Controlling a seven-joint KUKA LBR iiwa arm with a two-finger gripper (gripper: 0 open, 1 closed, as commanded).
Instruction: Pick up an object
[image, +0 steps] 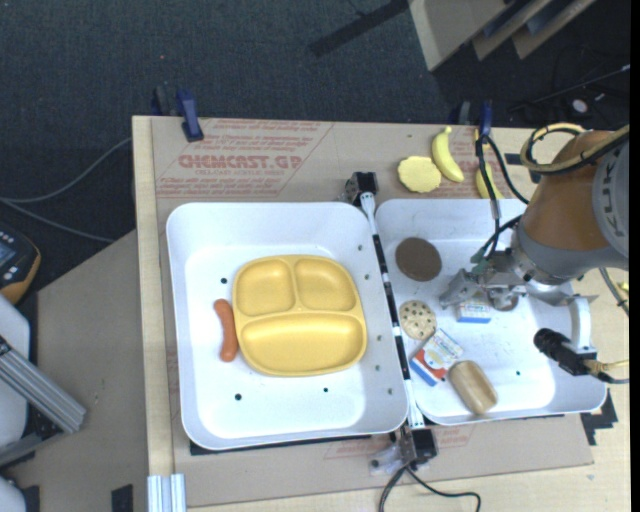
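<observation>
One arm over right bin (560, 400) | fingers (478, 292) state unclear | cookie (416, 319) just beside, lower-left

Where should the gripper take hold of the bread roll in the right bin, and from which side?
Grip the bread roll across its narrow middle, coming straight down from above. It lies flat and elongated, slanting toward the bin's near edge, so the fingers should close across its short width. The small packet sits against its upper-left end, so stay toward the middle or the free lower-right end, probably the safer spot.
</observation>
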